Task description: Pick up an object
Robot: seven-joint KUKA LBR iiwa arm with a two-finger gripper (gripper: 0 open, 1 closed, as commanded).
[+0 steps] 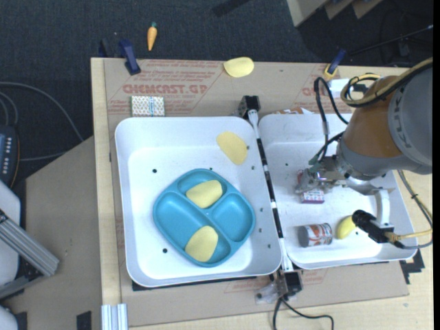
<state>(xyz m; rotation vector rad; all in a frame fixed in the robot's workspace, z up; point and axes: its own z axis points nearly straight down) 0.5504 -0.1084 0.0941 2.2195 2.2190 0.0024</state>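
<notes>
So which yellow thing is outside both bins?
The yellow piece on the cardboard above the left bin; other yellow pieces lie inside bins.

Orange carrot toy [152,36] on dark floor [55,19]

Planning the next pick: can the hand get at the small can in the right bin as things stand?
Probably yes. The can lies on its side on the right bin's floor, nothing on top of it, with the hand just above it in the view; a yellow piece sits close beside it.
</notes>
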